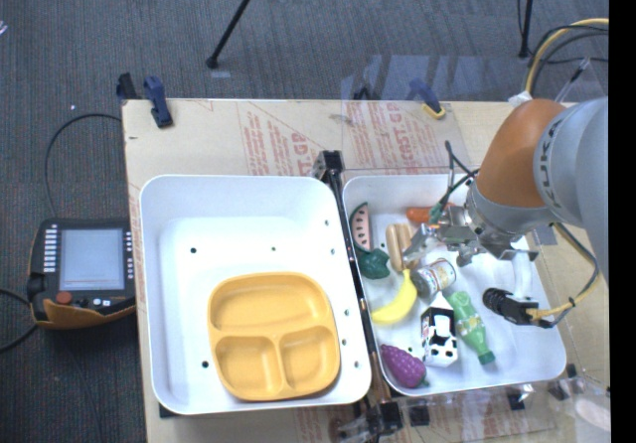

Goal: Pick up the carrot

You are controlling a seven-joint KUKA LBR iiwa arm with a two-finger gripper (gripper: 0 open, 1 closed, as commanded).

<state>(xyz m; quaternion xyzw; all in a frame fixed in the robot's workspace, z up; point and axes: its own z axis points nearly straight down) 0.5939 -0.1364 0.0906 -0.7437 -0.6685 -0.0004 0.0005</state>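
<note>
We see the carrot (419, 215) as a small orange piece lying flat at about twelve o'clock in the right-hand bin (553, 356), its far end hidden under the arm.

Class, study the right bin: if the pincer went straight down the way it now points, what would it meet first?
Probably the small can, lying just under the pincer; the carrot lies beside it, though depth is unclear.

The arm (571, 158) is thick grey casing with a broad orange band (517, 158) just above the metal gripper (444, 237). Black cables (457, 173) trail beside the claw; a yellow hose (566, 34) loops behind.
</note>
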